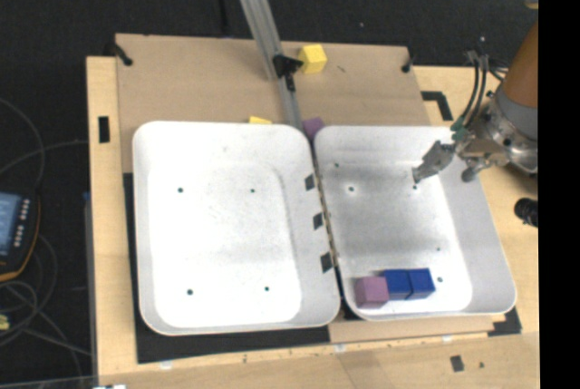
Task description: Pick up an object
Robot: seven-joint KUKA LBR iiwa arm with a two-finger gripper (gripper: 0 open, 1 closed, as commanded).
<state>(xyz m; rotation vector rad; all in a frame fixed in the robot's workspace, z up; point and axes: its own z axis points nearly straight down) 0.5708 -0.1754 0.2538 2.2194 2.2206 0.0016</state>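
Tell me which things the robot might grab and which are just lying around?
For the job:
- pincer, over the right bin
- blue block in that bin
- purple block beside it

Just lying about:
- yellow block on the board behind the bins
- small purple piece behind the bins
- left bin

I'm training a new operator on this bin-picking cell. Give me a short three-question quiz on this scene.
1. True or false: the purple block and the blue block lie in the right bin.
2. Multiple choice: the gripper is (A) over the left bin, (B) over the right bin's far right part, (C) touching the blue block.
3. What colour is the block on the board beyond the bins?

Key: 1 true; 2 B; 3 yellow.
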